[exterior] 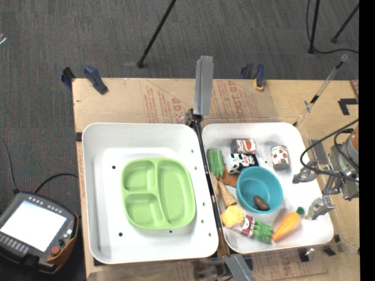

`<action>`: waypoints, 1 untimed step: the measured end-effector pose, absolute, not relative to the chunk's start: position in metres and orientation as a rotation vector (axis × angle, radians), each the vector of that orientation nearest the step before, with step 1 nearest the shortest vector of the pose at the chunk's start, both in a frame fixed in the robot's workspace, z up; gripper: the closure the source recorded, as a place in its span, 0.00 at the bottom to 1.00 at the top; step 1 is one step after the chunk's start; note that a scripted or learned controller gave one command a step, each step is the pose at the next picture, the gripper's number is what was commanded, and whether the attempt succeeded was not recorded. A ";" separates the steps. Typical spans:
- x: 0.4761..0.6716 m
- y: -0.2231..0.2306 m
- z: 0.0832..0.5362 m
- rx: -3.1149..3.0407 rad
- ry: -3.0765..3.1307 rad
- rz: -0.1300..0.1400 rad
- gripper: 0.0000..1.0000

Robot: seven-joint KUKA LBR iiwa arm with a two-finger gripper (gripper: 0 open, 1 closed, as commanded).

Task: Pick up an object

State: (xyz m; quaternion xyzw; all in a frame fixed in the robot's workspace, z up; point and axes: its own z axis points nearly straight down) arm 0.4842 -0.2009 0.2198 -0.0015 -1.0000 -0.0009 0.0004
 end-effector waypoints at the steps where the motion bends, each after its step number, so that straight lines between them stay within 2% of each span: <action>1: 0.478 -0.207 0.087 0.286 -3.129 -0.004 0.00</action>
